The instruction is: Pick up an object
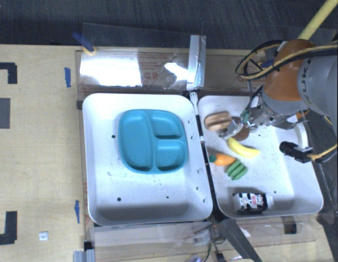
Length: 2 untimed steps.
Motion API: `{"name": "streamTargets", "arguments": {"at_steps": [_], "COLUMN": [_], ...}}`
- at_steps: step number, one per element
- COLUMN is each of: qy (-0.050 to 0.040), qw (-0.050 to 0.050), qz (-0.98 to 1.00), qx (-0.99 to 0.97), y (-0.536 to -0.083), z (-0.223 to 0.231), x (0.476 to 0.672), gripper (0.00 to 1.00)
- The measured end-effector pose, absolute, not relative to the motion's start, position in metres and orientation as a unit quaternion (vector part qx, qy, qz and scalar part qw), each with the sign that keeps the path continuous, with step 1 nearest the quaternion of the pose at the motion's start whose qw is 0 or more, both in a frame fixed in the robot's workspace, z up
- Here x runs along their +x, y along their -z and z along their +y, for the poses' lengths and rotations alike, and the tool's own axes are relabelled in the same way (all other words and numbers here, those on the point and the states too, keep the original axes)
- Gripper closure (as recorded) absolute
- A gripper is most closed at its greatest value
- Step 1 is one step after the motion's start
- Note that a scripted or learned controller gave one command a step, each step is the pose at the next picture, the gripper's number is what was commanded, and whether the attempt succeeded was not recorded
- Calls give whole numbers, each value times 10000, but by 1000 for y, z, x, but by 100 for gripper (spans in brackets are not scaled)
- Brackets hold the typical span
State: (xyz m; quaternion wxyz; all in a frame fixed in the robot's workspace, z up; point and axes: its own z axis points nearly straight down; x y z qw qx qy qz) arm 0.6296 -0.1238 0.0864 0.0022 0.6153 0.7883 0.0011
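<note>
Grey arm with orange band (289, 75) reaches into right shallow white bin (300, 192). Two-finger gripper (241, 127) low between tan bread-shaped toy (216, 120) and yellow plastic banana (243, 148); cannot tell its state. Blue sectioned plastic tray (153, 140) in left white bin (98, 162).

Pale wooden bench (32, 162) against dark carpeted floor (130, 4)
</note>
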Motion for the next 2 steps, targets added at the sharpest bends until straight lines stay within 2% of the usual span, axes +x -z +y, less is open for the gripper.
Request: {"name": "streamTargets", "arguments": {"at_steps": [1, 2], "qy": [-19, -35], "qw": [39, 24], "qz": [7880, 7211], "qx": [6157, 6928], "y": [-98, -189], "z": [-124, -44], "x": [631, 642], "gripper": [100, 100]}}
